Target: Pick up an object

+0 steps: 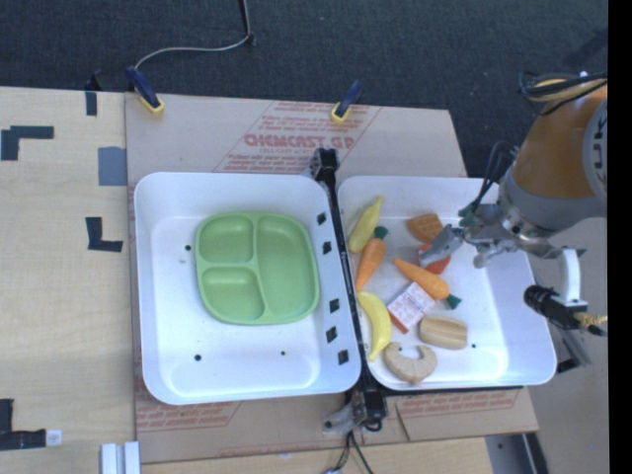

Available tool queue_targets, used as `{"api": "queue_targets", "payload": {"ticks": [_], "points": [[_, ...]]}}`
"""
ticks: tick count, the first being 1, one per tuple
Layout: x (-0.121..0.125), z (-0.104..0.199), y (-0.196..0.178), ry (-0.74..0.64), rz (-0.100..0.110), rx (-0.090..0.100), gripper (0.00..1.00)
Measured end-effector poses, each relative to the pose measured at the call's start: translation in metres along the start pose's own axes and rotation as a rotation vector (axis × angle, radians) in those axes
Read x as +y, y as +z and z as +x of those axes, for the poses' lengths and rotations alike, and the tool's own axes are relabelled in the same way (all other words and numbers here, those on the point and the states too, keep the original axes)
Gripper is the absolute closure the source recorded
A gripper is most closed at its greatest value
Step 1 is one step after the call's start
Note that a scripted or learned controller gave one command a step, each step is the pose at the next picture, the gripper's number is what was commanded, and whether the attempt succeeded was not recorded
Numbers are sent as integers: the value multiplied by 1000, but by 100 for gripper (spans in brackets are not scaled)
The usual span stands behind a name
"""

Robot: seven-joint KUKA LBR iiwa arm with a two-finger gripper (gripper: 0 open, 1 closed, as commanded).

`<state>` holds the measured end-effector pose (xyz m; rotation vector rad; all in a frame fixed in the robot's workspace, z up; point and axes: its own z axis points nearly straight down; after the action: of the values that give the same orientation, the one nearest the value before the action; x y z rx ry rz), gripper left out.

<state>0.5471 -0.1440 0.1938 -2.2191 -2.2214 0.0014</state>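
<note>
On a cardboard sheet (286,141) clamped to the pale wooden bench (59,265) over dark carpet (395,28), the gripper (446,248) hangs in the right bin (513,363) — jaws apart — just above an orange carrot (423,277) among toy foods.

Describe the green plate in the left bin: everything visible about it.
The green plate is a pale green, rounded-square divided tray that looks like smooth plastic, with three compartments: one long one on its right side and two smaller ones on its left. It lies flat and upright on the floor of the left bin, roughly centred and slightly rotated. Nothing rests on it or touches it.
</note>
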Motion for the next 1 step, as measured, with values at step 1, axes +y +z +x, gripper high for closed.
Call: {"api": "queue_targets", "payload": {"ticks": [1], "points": [[37,7,107,-1,-7,-2,0]]}}
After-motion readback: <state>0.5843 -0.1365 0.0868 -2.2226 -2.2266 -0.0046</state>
